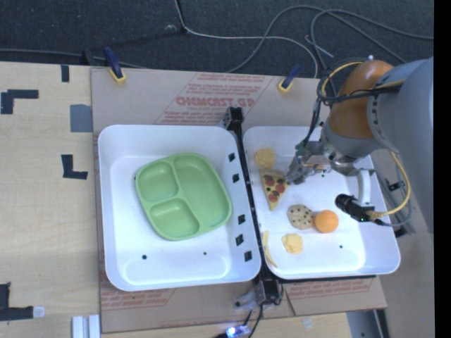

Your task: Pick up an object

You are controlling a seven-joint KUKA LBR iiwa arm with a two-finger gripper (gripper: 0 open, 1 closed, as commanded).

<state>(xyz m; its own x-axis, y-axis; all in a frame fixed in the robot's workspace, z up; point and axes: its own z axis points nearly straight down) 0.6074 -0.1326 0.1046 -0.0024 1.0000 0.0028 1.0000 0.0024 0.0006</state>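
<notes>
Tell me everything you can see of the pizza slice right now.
The pizza slice is a small toy wedge, yellow with red spots, plastic-looking. It lies flat in the right bin, near the divider, its tip pointing down the view. The gripper hangs at its upper right edge; contact is unclear. The cookie lies apart, lower right.

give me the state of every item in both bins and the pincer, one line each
green plate: flat in the left bin, nothing on it
pizza slice: flat in the right bin, by the divider
cookie: flat, beside the orange ball
orange ball: resting loose on the bin floor
yellow piece: loose, near the back wall
pale yellow piece: loose, near the front
pincer: low, just right of the pizza slice
</notes>
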